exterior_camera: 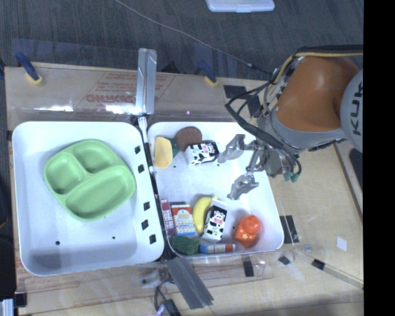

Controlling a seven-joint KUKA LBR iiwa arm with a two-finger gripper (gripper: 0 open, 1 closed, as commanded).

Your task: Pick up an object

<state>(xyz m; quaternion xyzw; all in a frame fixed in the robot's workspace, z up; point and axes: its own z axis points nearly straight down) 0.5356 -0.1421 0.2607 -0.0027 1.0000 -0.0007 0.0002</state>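
Gripper [237, 166] hangs over the right side of the right bin [265, 203], its two fingers spread wide apart with nothing between them; one fingertip [231, 150] sits near the cow-print carton, the other [242, 185] above bare bin floor. Behind it the grey arm with its orange band [315, 92] reaches in from the right, trailing black cables.

Objects lie along the right bin's far and near edges. At the far side: a yellow sponge-like piece [163, 152], a brown round thing [188, 136] and a small cow-print carton [202, 153]. At the near side: a banana [201, 213], a second cow-print carton [215, 223] touching it, an orange-and-white box [182, 220], a red-orange toy [247, 230], a green item [186, 245] and a marker-like stick [217, 248].

The left bin [37, 247] holds a green divided plate [90, 179].

Both bins rest on a light wooden bench [327, 247] under clear sheeting, held by blue clamps [28, 68] at the far edge. Beyond is dark grey carpet [74, 24], with a white tray [239, 5] at the top.
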